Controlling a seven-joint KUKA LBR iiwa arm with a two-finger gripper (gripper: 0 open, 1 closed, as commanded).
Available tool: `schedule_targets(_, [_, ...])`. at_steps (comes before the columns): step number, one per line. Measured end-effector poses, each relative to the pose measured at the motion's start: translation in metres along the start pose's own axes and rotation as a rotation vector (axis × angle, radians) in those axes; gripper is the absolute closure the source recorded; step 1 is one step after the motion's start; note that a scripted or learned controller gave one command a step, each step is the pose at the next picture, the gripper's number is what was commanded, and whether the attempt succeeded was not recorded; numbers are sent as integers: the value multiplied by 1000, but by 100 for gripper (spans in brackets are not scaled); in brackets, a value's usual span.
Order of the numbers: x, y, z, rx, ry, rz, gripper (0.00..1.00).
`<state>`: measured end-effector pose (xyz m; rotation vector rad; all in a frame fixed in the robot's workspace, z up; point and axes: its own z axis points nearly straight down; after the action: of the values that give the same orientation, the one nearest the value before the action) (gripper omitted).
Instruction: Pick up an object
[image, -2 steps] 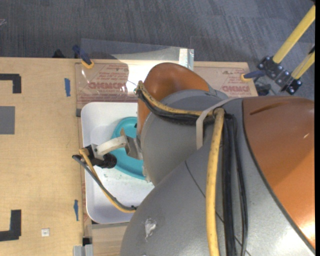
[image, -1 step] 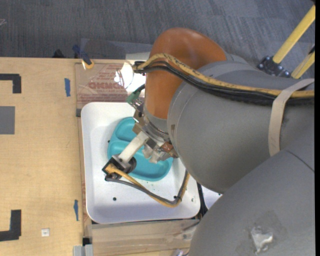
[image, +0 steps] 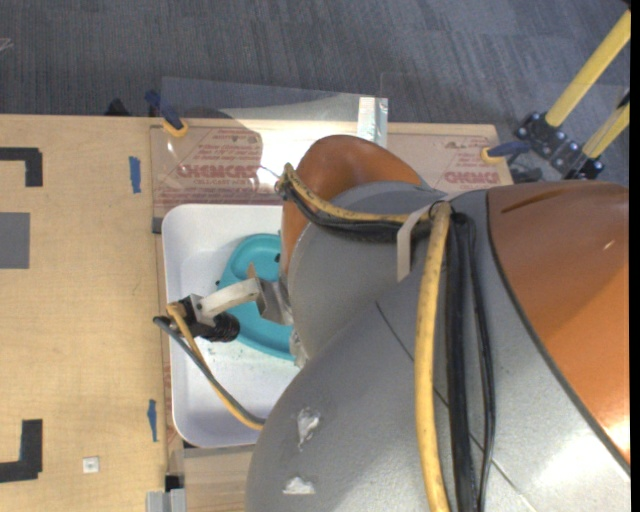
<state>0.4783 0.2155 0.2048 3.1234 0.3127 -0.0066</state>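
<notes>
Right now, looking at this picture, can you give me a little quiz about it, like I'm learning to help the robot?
1. True or false: the teal object lies in the white bin.
2. What colour is the band on the arm? A) orange B) green C) purple
3. Fill in: the cable running along the arm is ____.
Key: 1 true; 2 A; 3 yellow.

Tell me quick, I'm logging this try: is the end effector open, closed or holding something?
End effector: cannot be told; the arm covers most of it, low in the white bin by a teal object.
</notes>
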Motion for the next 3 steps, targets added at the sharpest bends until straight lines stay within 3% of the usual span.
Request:
schedule_targets(1, [2, -10, -67, 3, 5, -399, 100])
schedule_targets(2, [2, -8, -17, 0, 1, 0, 100])
schedule_targets(3, [1, -3, -79, 2, 5, -383, 100])
